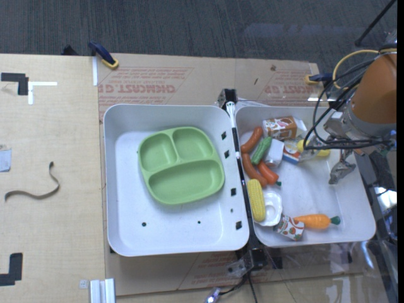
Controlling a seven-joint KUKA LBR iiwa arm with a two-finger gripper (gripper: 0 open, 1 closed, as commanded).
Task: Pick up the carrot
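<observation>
The small orange plastic carrot with a green stalk end [315,220] lies flat near the front edge of the right-hand shallow white bin [363,229], its tip pointing toward the left bin and its green end toward the bin's right wall. Just beside its tip sits a small red-and-white printed carton [290,228], and next to that a round white cup-like piece [271,208] rests against a yellow plastic corn cob [255,199].

Further back along the bin's left wall lie several red-orange sausage-shaped toys [254,158] crossed by a green pod-shaped toy [261,150]. At the back of the bin stand an orange-brown printed box [280,128] and a white packet with blue and red print [291,153].

The grey two-finger gripper [341,170] hangs over the right side of that bin, well apart from the carrot and with nothing between its fingers; whether they are spread or pressed together I cannot tell.

The left-hand shallow white bin [120,226] holds a light green plastic divided plate with three compartments [181,165], lying roughly in the middle.
</observation>
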